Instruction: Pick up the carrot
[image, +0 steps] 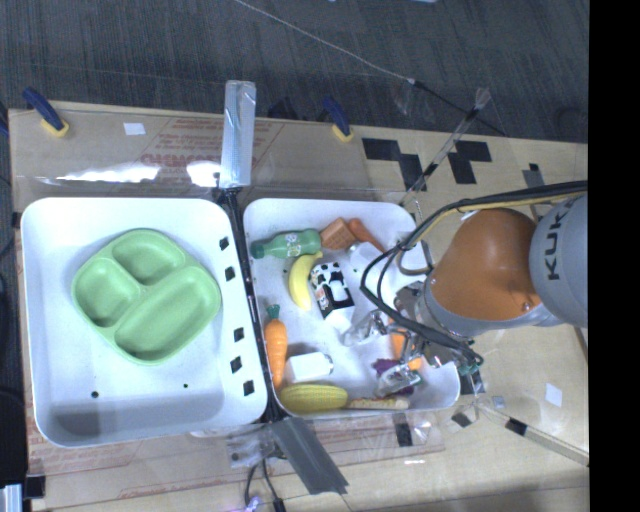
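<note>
While the grey arm with its orange band (490, 265) reaches into the right white bin (385, 212), we see the small orange carrot (275, 342) lying along that bin's left wall, above a yellow corn cob (313, 398). The hand (398, 358) hangs well apart from it; its state we cannot tell.

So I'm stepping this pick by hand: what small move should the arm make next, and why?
Probably shift the gripper toward the view's left, over the carrot. The carrot lies along the right bin's left wall, near a banana, while the gripper sits toward the bin's right side, apart from it.
</note>
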